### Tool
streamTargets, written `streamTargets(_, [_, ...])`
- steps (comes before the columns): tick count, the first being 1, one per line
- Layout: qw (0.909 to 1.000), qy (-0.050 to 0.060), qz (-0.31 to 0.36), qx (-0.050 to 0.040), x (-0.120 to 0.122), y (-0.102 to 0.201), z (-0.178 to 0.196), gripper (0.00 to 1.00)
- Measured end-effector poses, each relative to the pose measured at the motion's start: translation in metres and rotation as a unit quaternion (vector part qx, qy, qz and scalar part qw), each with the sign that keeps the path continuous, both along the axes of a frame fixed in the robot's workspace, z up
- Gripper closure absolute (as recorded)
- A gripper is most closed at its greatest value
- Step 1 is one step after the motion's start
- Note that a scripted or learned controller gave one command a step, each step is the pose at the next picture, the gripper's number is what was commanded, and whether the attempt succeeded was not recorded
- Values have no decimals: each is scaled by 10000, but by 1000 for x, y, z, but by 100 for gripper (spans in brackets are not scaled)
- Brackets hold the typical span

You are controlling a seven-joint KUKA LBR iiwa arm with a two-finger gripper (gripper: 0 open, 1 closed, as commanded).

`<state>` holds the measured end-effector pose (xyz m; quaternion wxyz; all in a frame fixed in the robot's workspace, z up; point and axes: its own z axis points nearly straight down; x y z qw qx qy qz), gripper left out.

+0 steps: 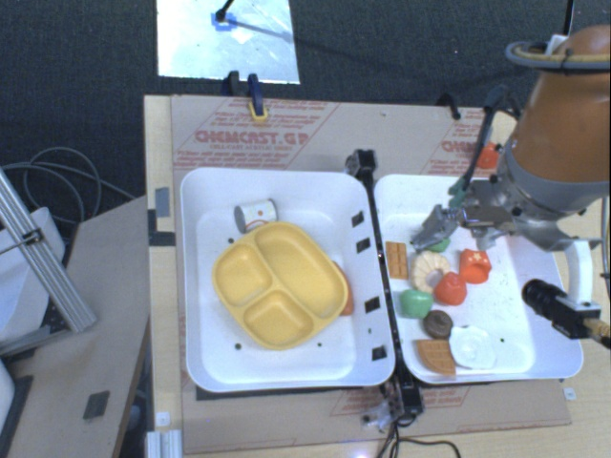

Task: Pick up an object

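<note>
Presently, the tool (434,232) hangs over the upper left part of the right bin (549,361), just above the pale, ring-shaped toy pastry (429,268). Whether its jaws are parted or closed cannot be told from this angle, and nothing is visibly held between them.

The arm's grey body with its orange band (570,113) enters from the right and covers the far corner of that bin. Candidate objects lie grouped in the right bin: a tan wafer (397,260) against the left wall, a green piece (416,302) just below the pastry, a red round piece (451,289) touching an orange-red cup-like piece (474,266), a dark brown round piece (438,324), a white disc (473,346) and a tan waffle-like square (436,356) near the front wall.

The left bin (205,256) holds a yellow divided plate (278,284) tilted at a slant, with a small white cylinder (256,215) just beyond its far edge. Both bins sit on a cardboard-covered desk (286,136).
</note>
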<state>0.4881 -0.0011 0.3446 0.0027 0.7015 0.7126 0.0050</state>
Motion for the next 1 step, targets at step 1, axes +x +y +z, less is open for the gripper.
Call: streamTargets(1, [10000,18,-46,-13,0,-6,7,100])
